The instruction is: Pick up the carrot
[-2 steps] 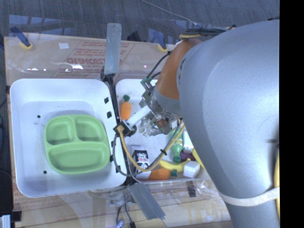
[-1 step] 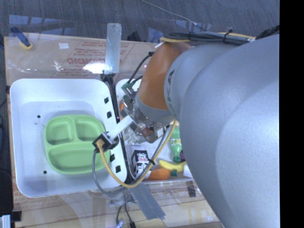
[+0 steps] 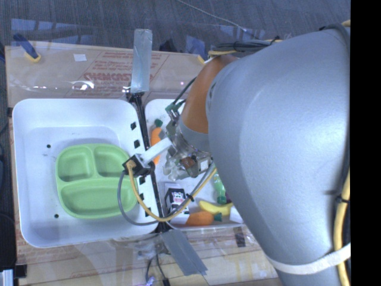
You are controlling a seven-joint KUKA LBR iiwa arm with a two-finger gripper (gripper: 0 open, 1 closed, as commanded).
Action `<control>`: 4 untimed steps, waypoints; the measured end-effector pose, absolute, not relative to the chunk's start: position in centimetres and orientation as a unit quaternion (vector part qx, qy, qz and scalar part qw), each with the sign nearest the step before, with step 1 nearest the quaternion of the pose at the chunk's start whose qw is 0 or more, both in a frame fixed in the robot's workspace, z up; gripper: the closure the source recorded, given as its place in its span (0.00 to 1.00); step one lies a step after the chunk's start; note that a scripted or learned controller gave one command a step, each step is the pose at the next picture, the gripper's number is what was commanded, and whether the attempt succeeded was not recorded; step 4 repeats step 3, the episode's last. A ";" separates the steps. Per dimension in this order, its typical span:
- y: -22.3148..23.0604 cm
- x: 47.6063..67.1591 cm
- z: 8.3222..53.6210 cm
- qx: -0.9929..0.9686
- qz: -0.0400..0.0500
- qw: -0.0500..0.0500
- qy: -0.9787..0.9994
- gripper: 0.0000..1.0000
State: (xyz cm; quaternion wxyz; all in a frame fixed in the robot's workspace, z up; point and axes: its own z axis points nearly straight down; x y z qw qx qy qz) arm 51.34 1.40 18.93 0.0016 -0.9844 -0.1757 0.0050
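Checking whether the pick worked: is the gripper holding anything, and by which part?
Cannot be told: the gripper sits low in the right bin, fingertips unclear.

— What did you see in the left white plastic bin (image 3: 24, 159)?
— A light green divided plate (image 3: 89, 180). In the right bin, the gripper (image 3: 178, 162) hovered near an orange carrot (image 3: 200, 218) and yellow banana (image 3: 215, 207).

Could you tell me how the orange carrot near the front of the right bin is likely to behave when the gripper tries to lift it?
The orange carrot looks like smooth moulded plastic, so probably stiff and light. Its rounded, tapered body may slip or roll under the fingers. It lies close beside the yellow banana, which could be nudged.
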 end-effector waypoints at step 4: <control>2.7 56.7 24.2 -0.897 0.003 0.001 -0.441 1.00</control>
